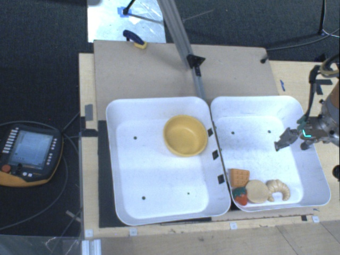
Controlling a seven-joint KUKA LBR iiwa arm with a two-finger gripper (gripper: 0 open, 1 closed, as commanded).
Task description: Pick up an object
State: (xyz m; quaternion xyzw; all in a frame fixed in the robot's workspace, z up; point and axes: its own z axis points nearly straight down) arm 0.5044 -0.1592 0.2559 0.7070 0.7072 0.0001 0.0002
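Note:
My gripper (291, 144) hangs over the right side of the right bin (249, 108), open, with nothing between its fingers. Several toy foods lie in that bin's front corner: an orange waffle piece (238, 176), a red strawberry (241, 197), a round beige bun (257, 191) and a croissant (279, 189). The gripper stands behind and to the right of them, clear of all. A yellow bowl (185, 135) sits upright in the left bin (122, 142), near its back right.
A grey pole (178, 28) slants down to the gap behind the two bins. A teach pendant (27, 153) lies off the bench at the left. Black clips (215, 154) join the bins along their shared edge.

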